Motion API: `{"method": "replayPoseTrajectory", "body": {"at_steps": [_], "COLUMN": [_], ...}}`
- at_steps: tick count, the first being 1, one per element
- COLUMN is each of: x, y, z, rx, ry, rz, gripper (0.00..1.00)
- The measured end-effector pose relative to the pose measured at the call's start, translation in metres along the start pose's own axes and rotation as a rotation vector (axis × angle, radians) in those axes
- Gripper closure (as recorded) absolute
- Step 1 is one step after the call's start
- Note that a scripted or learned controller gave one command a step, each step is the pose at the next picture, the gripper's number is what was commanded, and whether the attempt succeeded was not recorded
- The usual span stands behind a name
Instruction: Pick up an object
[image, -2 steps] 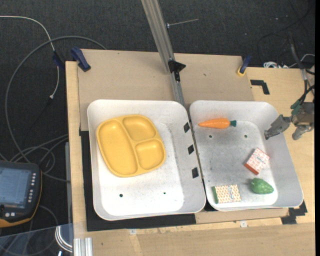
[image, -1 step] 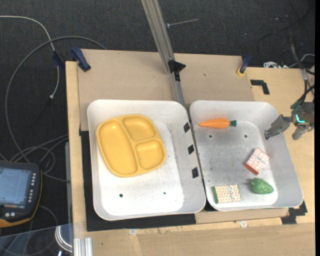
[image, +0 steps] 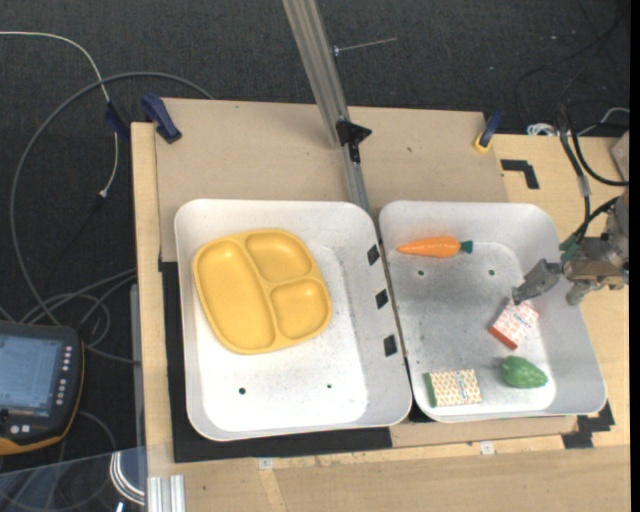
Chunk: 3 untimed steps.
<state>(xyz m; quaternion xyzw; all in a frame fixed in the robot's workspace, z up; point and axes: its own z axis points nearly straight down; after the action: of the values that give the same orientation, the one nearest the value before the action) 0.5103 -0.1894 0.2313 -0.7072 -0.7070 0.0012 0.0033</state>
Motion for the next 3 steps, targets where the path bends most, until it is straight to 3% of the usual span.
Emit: {"method": "replayPoseTrajectory", "body": {"at_steps": [2, 3], "x": [0.005, 0.004], "y": [0.011, 0.013], "z": [0.110, 0.095], "rx": [0.001, -0.008], "ry": [0.001, -0.002], "rz": [-0.001, -0.001], "gripper": [0.00, 1.00]}}
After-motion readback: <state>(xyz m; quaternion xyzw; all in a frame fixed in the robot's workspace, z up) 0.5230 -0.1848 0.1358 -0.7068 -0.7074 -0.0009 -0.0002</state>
